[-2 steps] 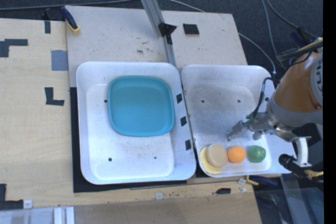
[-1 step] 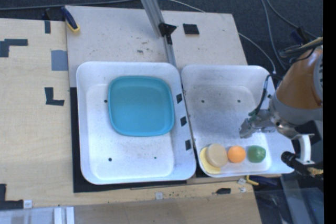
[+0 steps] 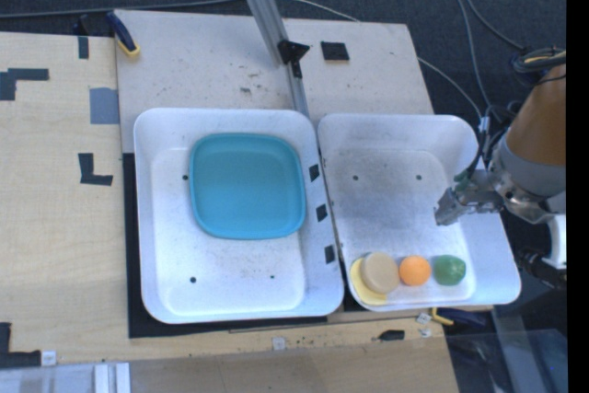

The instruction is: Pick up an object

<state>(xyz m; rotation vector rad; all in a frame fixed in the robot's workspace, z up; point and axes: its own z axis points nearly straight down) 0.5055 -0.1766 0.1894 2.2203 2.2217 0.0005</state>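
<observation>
Bins are laid out side by side on the bench, 2 of them, and the action is confined to the right bin. The left bin is taken up by a teal plate, lying flat near its middle and well apart from anything that is being reached for.

3 small things are lined up along the near wall of the right bin: a tan round piece resting on a yellow one at the left, an orange ball in the middle, a green ball at the right. They are touching or nearly so, and tucked against the wall, probably because round things settle where the floor meets the rim.

The gripper is seen over the right side of that bin, above and just behind the green ball, with the arm reaching in across the right rim. Nothing is seen between the fingers; whether they are spread or pressed together cannot be told at this size and angle.

The pick is judged not yet made. The green ball is judged the nearest candidate, and a short descent toward the near wall would be called for. Crowding is the risk: the wall and the orange ball leave little room for a finger on either side.
</observation>
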